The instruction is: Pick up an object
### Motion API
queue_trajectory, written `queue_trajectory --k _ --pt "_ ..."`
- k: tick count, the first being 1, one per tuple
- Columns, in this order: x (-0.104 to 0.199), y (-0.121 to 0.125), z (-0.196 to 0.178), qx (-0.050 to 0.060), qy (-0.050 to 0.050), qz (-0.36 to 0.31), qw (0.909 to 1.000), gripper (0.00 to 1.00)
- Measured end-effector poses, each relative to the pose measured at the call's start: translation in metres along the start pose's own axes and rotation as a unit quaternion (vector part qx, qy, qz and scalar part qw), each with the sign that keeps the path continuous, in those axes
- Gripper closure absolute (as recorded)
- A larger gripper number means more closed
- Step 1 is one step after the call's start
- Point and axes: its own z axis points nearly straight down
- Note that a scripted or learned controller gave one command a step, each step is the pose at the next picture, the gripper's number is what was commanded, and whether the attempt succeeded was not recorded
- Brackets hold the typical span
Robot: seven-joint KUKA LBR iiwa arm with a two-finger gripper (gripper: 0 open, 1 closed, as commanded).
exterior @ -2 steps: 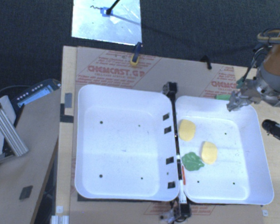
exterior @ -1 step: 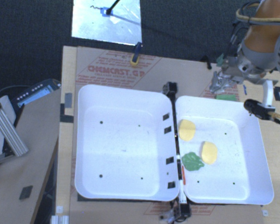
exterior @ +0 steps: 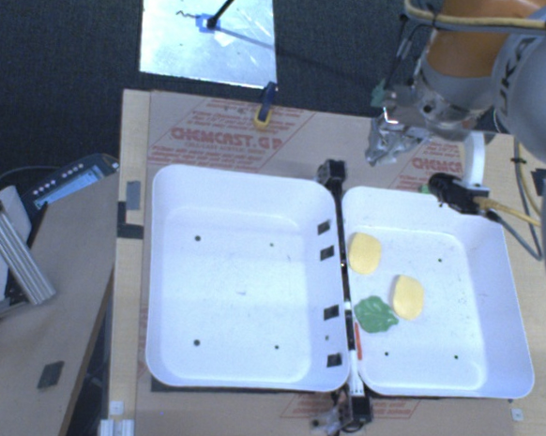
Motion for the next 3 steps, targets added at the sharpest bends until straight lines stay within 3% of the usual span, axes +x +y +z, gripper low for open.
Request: queue_trajectory --k 1,3 --pt "0.078 -0.003 -0.042 0.000 0.000 0.000 1.0000 1.00" --pt "0.206 0.002 -0.125 0.000 0.000 0.001 1.0000 1.00"
